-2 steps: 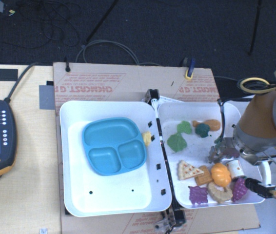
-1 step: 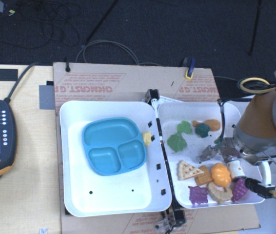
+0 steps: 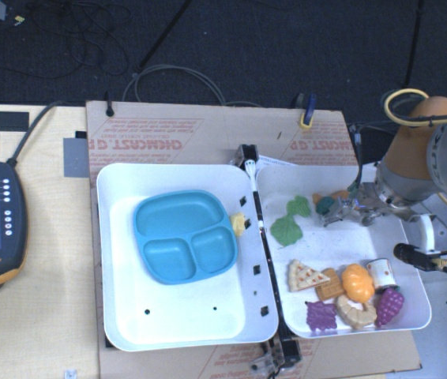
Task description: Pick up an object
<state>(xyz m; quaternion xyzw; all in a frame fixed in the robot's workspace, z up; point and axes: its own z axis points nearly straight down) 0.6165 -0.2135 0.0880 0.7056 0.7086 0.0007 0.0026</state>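
Your tool [image 3: 340,212] sits low at three o'clock in the right white plastic bin [image 3: 421,310], jaw width unclear, beside a small teal toy [image 3: 326,204].

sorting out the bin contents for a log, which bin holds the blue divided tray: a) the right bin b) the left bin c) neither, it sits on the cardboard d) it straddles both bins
b: the blue divided tray lies flat inside the left bin, while the toy food pieces such as the orange one sit in the right bin.
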